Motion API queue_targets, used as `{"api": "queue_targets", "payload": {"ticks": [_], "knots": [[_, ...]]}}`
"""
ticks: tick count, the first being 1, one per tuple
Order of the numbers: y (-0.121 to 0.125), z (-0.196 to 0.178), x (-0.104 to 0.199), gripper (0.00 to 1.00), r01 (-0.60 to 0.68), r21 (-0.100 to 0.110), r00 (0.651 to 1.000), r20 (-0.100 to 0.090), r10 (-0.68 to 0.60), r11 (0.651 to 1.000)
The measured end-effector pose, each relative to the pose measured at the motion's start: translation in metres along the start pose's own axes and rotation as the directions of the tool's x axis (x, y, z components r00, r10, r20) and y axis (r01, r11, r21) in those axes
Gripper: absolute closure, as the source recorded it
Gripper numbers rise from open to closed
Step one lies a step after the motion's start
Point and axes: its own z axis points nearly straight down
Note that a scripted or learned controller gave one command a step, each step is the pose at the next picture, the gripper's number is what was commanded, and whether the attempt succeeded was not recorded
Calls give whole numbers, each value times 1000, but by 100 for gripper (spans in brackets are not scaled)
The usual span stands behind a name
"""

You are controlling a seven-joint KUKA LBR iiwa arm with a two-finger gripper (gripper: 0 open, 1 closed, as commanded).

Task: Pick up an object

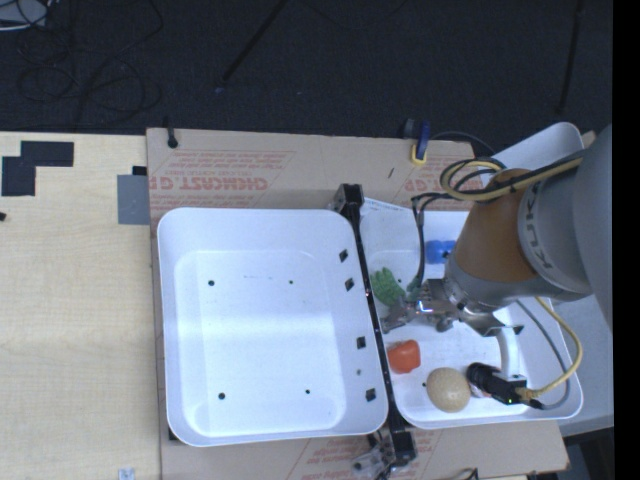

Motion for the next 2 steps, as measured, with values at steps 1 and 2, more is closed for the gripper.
{"api": "queue_targets", "payload": {"ticks": [1,2], "knots": [[0,-11,-6,100,-9,0,1000,4,9,1000],[-1,-20,-7,100,-14,2,1000,3,14,1000]]}}
